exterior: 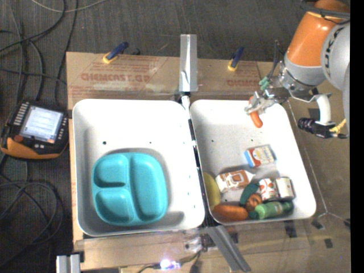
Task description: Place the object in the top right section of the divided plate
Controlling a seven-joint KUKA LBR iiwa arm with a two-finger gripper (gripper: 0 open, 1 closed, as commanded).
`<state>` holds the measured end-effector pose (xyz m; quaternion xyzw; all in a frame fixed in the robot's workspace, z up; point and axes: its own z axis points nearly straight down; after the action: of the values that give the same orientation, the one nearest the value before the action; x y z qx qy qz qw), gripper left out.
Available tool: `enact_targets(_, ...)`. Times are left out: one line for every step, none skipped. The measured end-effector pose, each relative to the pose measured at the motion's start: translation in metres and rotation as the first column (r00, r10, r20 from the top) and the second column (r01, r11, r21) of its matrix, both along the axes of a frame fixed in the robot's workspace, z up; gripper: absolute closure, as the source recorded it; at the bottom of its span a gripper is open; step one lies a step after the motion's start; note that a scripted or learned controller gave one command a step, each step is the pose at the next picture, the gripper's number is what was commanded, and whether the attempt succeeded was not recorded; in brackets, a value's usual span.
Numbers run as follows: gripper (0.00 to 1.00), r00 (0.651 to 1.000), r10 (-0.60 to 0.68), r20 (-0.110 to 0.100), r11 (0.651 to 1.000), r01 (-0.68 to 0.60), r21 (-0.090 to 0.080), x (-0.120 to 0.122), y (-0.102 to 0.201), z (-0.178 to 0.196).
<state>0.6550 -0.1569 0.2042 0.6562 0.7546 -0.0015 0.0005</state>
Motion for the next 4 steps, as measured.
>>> enact_targets(1.00,0.978,0.208,0.001,0.978,-0.208,0.001,0.014,0.092,0.079)
enact_targets(1.00,0.910,0.415,0.000,0.910,-0.415,0.003,0.012,0.159,0.039)
enact_targets(1.00,0.770,0.638,0.001,0.770,-0.638,0.005,-0.019,0.238,-0.021)
enact_targets(1.00,0.755,0.655,0.001,0.755,-0.655,0.003,-0.033,0.200,-0.021)
